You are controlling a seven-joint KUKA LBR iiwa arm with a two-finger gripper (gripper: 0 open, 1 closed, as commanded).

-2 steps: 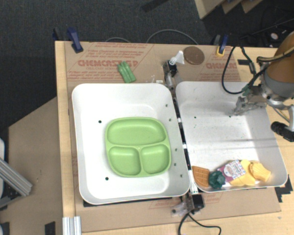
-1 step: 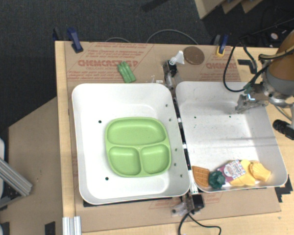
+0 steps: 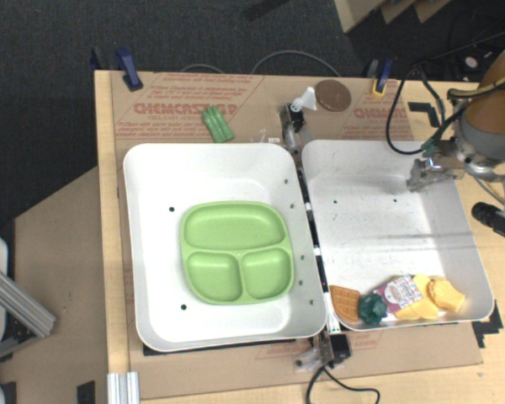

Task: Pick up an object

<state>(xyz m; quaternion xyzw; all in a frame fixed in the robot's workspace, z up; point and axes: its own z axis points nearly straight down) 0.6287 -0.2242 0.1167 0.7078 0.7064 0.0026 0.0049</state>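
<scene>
Camera view: gripper (image 3: 421,175) over far right bin (image 3: 379,225), fingers' state indiscernible; toy pile (image 3: 404,300) at near edge untouched. Pick not yet begun.

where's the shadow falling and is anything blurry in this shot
Camera view: the arm's soft shadow lies on the right bin floor below the pincer; the pincer and wrist look slightly smeared; the green tray in the left bin is sharp with mild sheen; the small objects are in focus.
</scene>
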